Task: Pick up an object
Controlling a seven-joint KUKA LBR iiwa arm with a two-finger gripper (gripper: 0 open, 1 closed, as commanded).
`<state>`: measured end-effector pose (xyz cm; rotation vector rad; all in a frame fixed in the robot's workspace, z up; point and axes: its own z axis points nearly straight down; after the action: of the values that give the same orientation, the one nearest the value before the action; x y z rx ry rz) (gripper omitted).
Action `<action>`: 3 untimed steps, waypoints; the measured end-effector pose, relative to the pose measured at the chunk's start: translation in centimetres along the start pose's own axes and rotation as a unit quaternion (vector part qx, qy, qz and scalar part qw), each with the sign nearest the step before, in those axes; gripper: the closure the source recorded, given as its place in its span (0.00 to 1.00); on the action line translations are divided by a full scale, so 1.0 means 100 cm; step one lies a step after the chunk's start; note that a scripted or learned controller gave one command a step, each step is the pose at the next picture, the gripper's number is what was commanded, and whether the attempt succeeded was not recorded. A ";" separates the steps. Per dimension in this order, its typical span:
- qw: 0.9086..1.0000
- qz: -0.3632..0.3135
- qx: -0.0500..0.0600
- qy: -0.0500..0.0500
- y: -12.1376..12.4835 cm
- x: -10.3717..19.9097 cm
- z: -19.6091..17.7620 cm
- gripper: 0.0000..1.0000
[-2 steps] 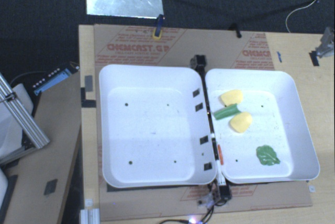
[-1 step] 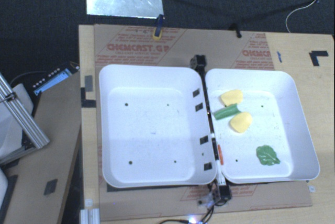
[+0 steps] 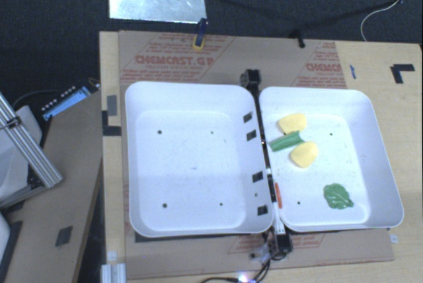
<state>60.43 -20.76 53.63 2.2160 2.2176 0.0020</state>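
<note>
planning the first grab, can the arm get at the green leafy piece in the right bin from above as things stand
Probably yes. The green leafy piece lies flat and alone on the floor of the right bin, apart from the two yellow pieces and the green stick, with nothing over it.

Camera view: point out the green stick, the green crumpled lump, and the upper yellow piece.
green stick (image 3: pixel 286 141), camera view, middle of its length
green crumpled lump (image 3: pixel 338 196), camera view, its centre
upper yellow piece (image 3: pixel 292 123), camera view, its centre
</note>
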 end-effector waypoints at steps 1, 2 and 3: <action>1.000 -0.003 0.007 0.004 -0.030 0.063 0.116 1.00; 1.000 0.000 -0.002 -0.001 0.020 0.026 0.075 1.00; 1.000 -0.002 -0.002 -0.001 0.066 0.002 0.039 1.00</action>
<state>67.02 -20.52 49.76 2.2098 2.2182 0.0041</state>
